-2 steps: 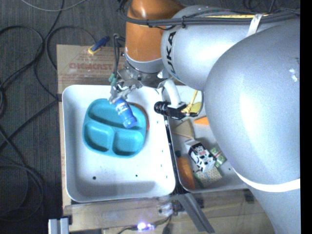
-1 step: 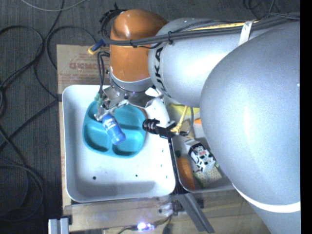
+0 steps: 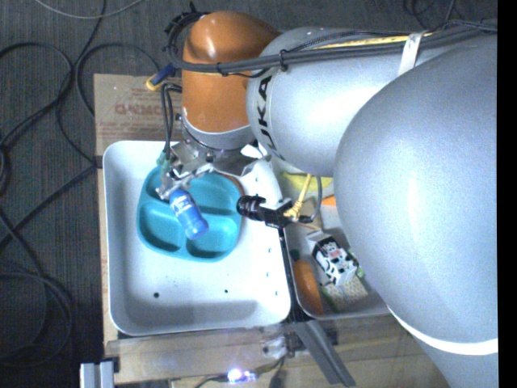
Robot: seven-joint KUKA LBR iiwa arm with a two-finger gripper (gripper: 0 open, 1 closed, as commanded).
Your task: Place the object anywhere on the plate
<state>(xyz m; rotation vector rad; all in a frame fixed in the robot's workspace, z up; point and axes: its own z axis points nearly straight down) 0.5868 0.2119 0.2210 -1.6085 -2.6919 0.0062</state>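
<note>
- The grey arm [image 3: 323,120] reaches in from the view's right and fills the upper and right parts of the view. Its orange band [image 3: 222,63] sits above the far end of the left bin.
- The hand [image 3: 174,176] hangs below the orange band, over the far left part of the plate.
- The view does not show how far the hand is open, nor whether it has hold of anything.
- The white left bin [image 3: 186,297] stands on the brown table [image 3: 121,111].
- A blue divided plate [image 3: 153,225] lies flat in the far half of the left bin.
- The task's thing, a small blue bottle [image 3: 190,217] with a pale cap, lies tilted on its side on the plate, near the plate's middle.
- The bottle's cap end points up toward the hand and sits just beside it. Whether the two touch cannot be told.
- The right bin [image 3: 300,304] is largely hidden by the arm.
- In the right bin, an orange rounded thing [image 3: 307,285] lies just beside a black-and-white cow-patterned toy [image 3: 334,261].
</note>
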